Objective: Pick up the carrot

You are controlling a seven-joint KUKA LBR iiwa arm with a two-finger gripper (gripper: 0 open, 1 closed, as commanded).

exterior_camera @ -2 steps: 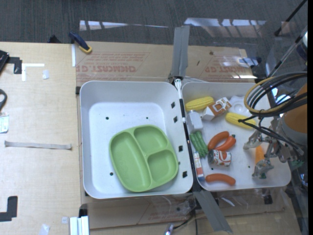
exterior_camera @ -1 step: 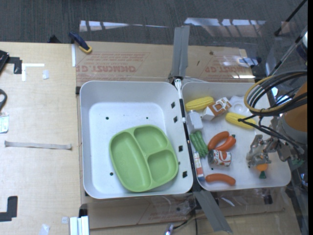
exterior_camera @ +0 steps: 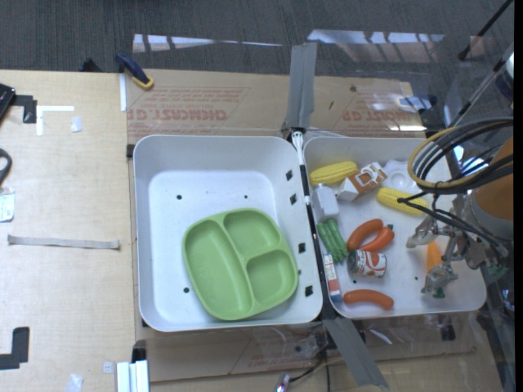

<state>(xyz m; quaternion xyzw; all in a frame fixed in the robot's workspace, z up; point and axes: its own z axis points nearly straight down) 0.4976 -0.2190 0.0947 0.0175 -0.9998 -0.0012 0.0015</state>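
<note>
The carrot [exterior_camera: 433, 256] is a short orange piece lying on the floor of the right bin [exterior_camera: 392, 310], near its right wall. My gripper [exterior_camera: 432, 257] hangs over it from the right, under the grey arm and its orange band. One metal finger [exterior_camera: 423, 234] stands just beyond the carrot and the other just in front of it. The fingers are open, and the carrot sits in the gap between them. I cannot tell whether they touch it.
The right bin also holds two yellow corn cobs [exterior_camera: 333, 172] [exterior_camera: 396, 200], a small carton [exterior_camera: 363, 182], two sausages [exterior_camera: 369, 234] side by side, another sausage [exterior_camera: 368, 299], a can [exterior_camera: 368, 262] and a green vegetable [exterior_camera: 332, 240]. A green divided plate [exterior_camera: 239, 262] lies in the left bin [exterior_camera: 155, 219].
</note>
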